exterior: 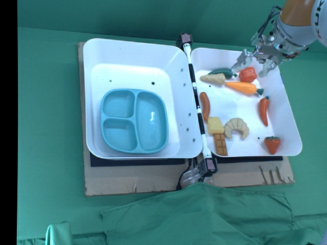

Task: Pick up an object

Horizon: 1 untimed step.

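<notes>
My gripper [254,65] hangs over the back of the right bin [286,106], fingers spread open and nothing between them. Just below it lies a small red pepper [248,74]. Next to that are an orange carrot [242,88], a pale parsnip-like piece [213,78] and a dark green vegetable [220,71]. Further forward lie a sausage [205,105], a yellow cheese wedge [215,125], a croissant [237,128], a waffle stick [220,145], a thin red chilli [263,111] and a strawberry [272,144].
The left bin [97,55] holds a light blue divided plate [134,120]. A black-and-white divider bar [196,98] runs between the bins. Green cloth [204,213] lies in front of the bench.
</notes>
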Motion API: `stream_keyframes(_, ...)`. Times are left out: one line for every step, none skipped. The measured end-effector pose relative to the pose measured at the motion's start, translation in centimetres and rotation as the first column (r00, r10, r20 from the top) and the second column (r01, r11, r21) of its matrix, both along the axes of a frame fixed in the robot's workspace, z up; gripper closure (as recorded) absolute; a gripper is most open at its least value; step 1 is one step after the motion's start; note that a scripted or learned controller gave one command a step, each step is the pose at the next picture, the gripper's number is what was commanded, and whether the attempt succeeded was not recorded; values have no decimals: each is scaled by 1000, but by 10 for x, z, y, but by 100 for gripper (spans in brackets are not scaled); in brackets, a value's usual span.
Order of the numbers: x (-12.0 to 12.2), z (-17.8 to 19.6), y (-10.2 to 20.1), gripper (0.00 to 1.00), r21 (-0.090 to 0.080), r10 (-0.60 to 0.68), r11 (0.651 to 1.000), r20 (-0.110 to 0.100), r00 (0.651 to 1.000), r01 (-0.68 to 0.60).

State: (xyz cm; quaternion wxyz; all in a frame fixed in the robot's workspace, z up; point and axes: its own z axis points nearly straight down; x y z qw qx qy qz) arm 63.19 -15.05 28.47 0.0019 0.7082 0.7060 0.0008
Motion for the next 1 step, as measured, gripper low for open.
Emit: stream_keyframes(72,-29,3,0,-4,3,1000,6,1000,-3)
